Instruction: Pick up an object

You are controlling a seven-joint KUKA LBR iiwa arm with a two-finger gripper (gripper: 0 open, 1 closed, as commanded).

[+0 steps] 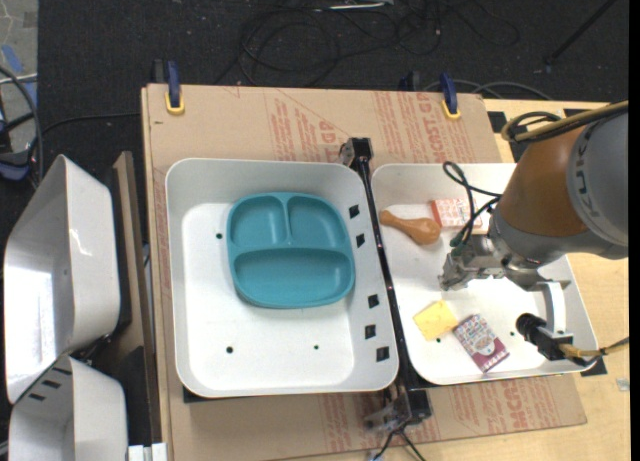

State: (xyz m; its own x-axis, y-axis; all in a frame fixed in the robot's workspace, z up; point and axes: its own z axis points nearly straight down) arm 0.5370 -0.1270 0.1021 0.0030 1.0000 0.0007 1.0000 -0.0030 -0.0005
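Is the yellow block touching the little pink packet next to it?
Apart. The camera view shows a strip of white bin floor between the yellow block and the pink packet.

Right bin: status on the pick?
Gripper low in right bin, nothing seen held. Yellow sponge just below it, wooden spoon above, small packet near the sponge. Teal plate alone in left bin.
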